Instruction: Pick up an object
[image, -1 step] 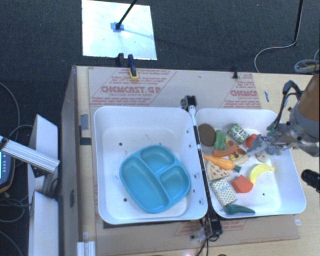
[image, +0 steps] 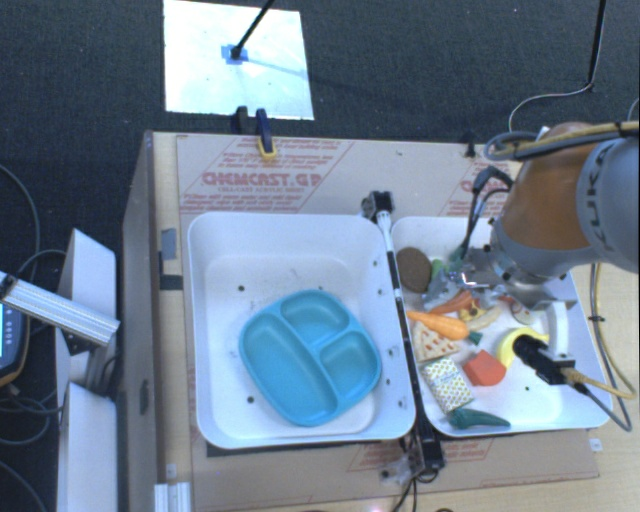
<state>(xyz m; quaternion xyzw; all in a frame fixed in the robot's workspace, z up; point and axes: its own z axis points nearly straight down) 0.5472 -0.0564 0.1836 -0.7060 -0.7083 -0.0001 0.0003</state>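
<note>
The arm (image: 560, 200) enters from the right and hangs over the upper part of the right bin (image: 570, 415). The gripper (image: 462, 275) sits low among the toys near that bin's left wall. Whether it is released or clenched cannot be told; the wrist and clutter hide that detail, and no object is visibly grasped.

Contents of the right bin, nearest the gripper first:
- A brown round piece (image: 412, 267) lies just to the left of the gripper, against the divider between the bins.
- An orange carrot (image: 438, 324) lies just below the gripper, pointing left toward the divider.
- A cracker-like wedge (image: 432, 345) touches the carrot's lower side.
- A patterned block (image: 446, 382) lies below the wedge.
- A green pod (image: 478, 419) rests near the front wall.
- An orange-red block (image: 485, 369) sits beside a yellow ring (image: 516, 344), both right of the carrot.

The left bin (image: 215, 300) holds a blue divided plate (image: 310, 356), lying flat and well apart from the gripper
</note>
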